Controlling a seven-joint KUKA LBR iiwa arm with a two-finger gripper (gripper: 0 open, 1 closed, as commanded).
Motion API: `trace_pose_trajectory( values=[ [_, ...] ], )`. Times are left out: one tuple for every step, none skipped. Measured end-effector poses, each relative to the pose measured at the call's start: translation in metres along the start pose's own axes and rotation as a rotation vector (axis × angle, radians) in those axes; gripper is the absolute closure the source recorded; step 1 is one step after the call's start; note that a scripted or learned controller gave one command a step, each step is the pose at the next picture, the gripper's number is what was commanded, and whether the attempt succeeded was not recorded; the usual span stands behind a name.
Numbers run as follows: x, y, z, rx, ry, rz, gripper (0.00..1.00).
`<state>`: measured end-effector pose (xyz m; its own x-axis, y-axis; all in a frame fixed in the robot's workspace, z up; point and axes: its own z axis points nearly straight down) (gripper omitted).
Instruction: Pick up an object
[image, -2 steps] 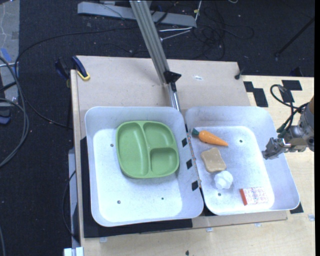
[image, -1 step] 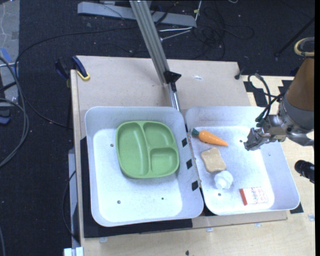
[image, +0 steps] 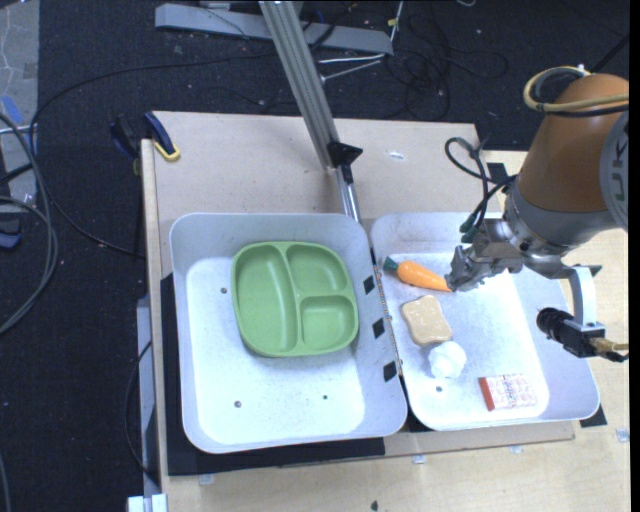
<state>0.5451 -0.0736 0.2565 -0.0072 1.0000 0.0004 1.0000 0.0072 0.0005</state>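
Note:
An orange toy carrot (image: 420, 275) lies near the back left of the right bin (image: 560, 400). My gripper (image: 462, 278) hangs low just at the carrot's right tip, touching or nearly touching it. A tan bread-like block (image: 426, 320) lies in front of the carrot. Below it rests a small white lump (image: 447, 359). A flat red and white packet (image: 508, 391) lies near the bin's front.
The left bin (image: 200, 400) holds a green divided plate (image: 296, 298). A grey metal pole (image: 310, 90) slants down to the seam between the bins. Black clips (image: 383, 320) sit along that seam. The arm's orange band (image: 580, 140) hangs over the right bin's back right.

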Motion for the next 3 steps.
trace_pose_trajectory(
  values=[
    [0.043, 0.023, 0.016, 0.0, 0.0, 0.0, 1.0],
    [0.09, 0.047, 0.03, -0.001, 0.0, 0.001, 1.0],
    [0.146, 0.064, 0.026, -0.002, 0.002, -0.001, 1.0]
  ],
)
